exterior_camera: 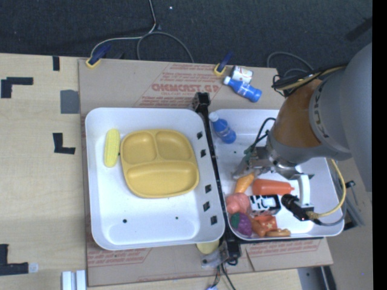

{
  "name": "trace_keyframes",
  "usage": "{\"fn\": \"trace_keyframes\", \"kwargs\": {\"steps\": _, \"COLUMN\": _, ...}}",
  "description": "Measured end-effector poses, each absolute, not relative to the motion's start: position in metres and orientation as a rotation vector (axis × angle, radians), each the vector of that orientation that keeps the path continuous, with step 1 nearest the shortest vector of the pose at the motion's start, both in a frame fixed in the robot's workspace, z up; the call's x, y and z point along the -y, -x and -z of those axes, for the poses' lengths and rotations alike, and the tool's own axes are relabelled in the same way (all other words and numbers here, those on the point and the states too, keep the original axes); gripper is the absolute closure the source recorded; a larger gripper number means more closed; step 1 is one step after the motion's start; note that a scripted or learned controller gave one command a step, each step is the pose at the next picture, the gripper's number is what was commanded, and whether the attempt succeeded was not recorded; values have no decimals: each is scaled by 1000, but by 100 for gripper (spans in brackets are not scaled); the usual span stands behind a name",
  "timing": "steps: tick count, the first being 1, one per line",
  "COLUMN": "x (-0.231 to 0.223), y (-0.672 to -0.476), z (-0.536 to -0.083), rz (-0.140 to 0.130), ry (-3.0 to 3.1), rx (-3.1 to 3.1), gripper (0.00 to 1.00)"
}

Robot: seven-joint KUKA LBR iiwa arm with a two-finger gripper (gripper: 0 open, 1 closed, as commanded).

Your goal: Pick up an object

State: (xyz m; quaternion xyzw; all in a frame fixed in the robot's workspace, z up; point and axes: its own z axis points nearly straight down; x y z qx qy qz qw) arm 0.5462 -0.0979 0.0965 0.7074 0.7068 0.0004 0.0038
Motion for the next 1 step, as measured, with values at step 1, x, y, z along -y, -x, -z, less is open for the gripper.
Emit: {"fn": "trace_keyframes", "kwargs": {"steps": 1, "x": 33, "y": -572, "z": -206, "rz": -6, "ry": -2212, "rx": -2226, "gripper": 100}}
